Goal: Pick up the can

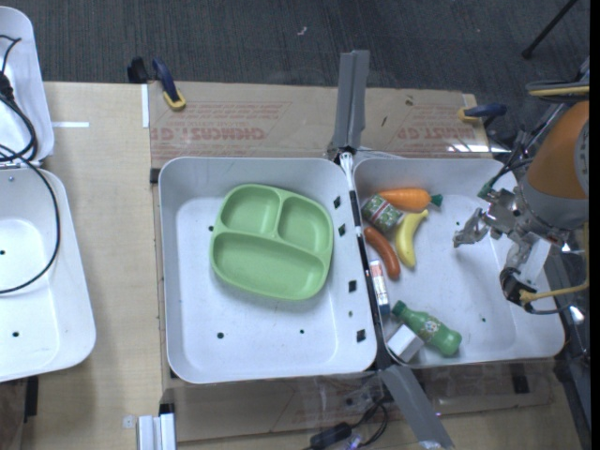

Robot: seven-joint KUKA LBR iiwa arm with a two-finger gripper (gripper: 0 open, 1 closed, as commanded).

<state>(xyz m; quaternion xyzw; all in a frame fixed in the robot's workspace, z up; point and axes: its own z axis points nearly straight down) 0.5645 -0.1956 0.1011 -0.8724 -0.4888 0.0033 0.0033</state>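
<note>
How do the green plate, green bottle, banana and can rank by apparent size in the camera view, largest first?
1. green plate
2. green bottle
3. banana
4. can
The bottle and banana look close, so their order is unsure.

A: What sits in the left bin (178,279)?

B: A green divided plate (273,242), near the middle of the frame.

A: And the right bin (525,345)?

B: Along its left wall, the can (382,212) lies tilted, touching a carrot (405,198) above it and just beside a banana (411,237). A sausage (382,251) lies below, then a marker (378,284), and a green bottle (429,328) near the lower edge.

A: The arm?

B: The gripper (472,230) hovers at the right of the frame, well apart from the can, nothing between its fingers.
</note>
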